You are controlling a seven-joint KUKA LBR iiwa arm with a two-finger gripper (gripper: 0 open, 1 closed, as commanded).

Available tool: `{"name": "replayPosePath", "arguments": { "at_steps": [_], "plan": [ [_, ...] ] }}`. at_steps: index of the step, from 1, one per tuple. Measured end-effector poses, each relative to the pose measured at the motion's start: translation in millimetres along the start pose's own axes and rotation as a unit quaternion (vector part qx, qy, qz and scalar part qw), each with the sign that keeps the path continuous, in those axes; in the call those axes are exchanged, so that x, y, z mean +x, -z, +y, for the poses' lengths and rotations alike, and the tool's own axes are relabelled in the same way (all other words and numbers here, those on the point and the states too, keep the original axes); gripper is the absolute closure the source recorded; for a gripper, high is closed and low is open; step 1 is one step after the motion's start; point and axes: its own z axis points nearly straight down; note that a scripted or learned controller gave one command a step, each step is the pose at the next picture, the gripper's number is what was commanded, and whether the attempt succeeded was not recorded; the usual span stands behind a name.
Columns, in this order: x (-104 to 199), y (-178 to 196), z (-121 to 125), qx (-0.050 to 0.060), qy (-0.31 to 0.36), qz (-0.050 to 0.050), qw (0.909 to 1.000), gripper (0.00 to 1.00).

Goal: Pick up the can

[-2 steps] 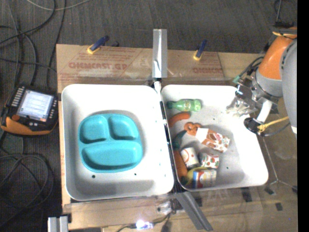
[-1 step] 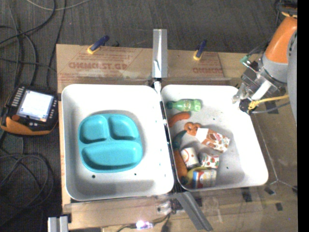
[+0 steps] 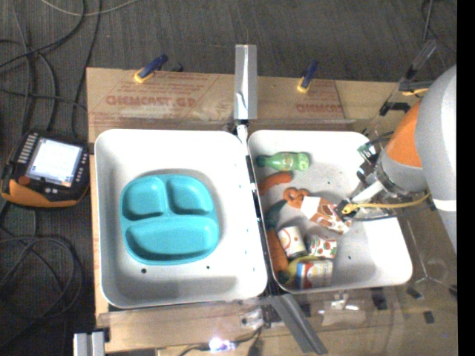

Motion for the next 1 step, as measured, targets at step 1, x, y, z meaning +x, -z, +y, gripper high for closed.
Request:
{"name": "replayPosePath", "arguments": {
  "at_steps": [1],
  "plan": [
    [27.9, 0.0, 26.7, 0.003, -0.132, -0.003, 0.9912, 1.00]
  ]
}}
